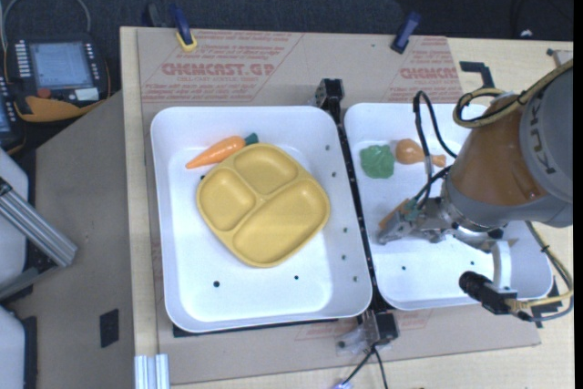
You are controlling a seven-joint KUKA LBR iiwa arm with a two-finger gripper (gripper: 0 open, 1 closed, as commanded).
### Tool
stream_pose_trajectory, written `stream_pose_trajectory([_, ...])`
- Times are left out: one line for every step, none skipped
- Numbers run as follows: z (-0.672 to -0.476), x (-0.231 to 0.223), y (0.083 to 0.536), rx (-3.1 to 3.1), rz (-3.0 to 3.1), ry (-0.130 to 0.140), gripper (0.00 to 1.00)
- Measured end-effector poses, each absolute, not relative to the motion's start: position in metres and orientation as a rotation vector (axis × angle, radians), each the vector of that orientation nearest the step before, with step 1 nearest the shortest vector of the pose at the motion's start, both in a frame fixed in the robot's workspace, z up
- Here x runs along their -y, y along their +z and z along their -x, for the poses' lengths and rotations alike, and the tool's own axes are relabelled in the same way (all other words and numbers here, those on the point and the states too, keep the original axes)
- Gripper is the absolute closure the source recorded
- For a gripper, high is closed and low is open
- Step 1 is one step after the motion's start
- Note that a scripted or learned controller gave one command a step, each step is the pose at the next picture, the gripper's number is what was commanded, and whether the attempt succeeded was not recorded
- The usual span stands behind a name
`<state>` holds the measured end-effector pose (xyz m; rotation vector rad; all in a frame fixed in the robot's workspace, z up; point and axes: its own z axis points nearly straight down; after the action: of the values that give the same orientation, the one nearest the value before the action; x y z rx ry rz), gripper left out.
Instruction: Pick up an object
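Note:
In the right bin (428,285) a green lumpy object (376,161) lies near the back left corner, with a small orange object (410,151) just to its right. My gripper (392,229) hangs low over the left-middle of that bin, in front of the green object and apart from it. The grey arm with its orange band (496,168) covers the bin's right half. In the left bin (171,223) a yellow divided plate (262,205) lies in the middle, and a toy carrot (215,151) rests at its back left edge.
The two bins meet along a dark seam (351,196) with a black clamp (329,92) at the back. Black cables loop off the arm over the right bin's back edge. A teach pendant (56,68) sits off the bench at far left.

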<state>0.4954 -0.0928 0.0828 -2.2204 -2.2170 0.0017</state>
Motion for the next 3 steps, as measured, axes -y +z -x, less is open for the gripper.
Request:
stream_pose_trajectory([-0.497,0.092,0.095,2.221,2.222,-0.004,1.00])
stream_pose_trajectory([-0.497,0.093,0.158,2.228,2.225,-0.006,1.00])
stream_pose_trajectory([-0.497,0.095,0.222,2.228,2.225,-0.007,1.00])
